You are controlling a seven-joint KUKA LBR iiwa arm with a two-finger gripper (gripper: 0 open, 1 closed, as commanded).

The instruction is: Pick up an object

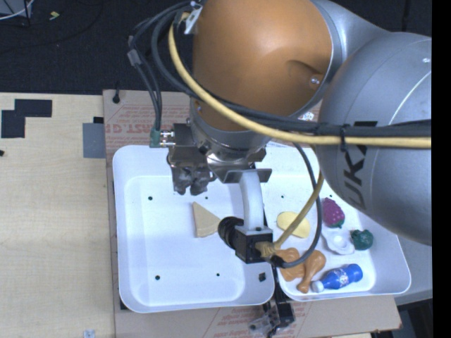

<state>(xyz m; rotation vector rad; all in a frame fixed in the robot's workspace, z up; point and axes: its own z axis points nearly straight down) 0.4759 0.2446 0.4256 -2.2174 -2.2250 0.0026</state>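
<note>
Target candidate: tan wedge (205, 220), triangular, flat, matte, lying alone on floor of left bin (141, 259), near middle, just left of the arm's black fitting. Judged light and stiff, likely foam or plastic toy cheese; low profile, so pinch across the two long edges near the thick end, coming straight down; may slide on the smooth bin floor.

Tool (190, 178) hanging just above and left of wedge's tip, apart from it; finger state cannot be told from this angle, nothing seen held.

Right bin (394, 287) crowded: yellow flat piece (292, 224), purple rounded toy (332, 213), brown drumstick shape (310, 266), blue-and-white bottle (340, 277), dark green lump (362, 240) beside a small white piece. All glossy plastic, rounded, touching or close; harder picks.

Bins on cardboard sheet (141, 122) over pale wood counter (49, 224).
</note>
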